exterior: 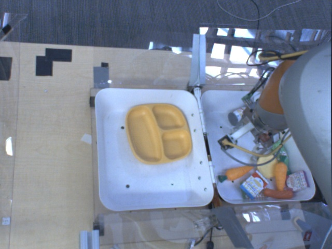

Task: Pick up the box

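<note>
We see the grey arm (306, 87) reaching over the right bin (220, 108); the left bin (109, 191) holds a yellow tray (158, 132). The gripper (262, 141) hangs above the clutter, its grasp perhaps unreadable here. The box (253, 185) lies near the front wall, between two carrots (237, 173).

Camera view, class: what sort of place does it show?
Probably a robotics lab: a robot arm over two white bins, toy food such as a carrot, and loose cable on carpet.
</note>
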`<state>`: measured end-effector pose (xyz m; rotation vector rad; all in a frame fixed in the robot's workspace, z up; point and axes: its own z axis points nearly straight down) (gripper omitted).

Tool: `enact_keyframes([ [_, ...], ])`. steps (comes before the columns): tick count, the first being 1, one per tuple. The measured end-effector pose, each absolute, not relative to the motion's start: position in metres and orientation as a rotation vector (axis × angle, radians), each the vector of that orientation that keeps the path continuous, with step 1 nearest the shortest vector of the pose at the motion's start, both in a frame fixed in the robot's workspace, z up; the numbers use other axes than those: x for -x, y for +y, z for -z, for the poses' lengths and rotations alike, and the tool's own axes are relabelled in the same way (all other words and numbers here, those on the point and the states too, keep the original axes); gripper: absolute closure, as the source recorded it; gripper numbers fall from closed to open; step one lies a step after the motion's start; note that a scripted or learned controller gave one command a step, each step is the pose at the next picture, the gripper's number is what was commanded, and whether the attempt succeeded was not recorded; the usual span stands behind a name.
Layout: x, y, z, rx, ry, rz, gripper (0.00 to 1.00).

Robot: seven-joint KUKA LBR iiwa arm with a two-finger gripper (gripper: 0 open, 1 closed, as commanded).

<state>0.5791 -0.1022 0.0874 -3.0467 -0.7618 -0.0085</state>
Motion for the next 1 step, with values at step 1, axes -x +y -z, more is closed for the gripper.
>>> enact_keyframes([
  [1, -0.6489, -0.1087, -0.0869, 3.072, -0.592, -0.037, 0.0],
])
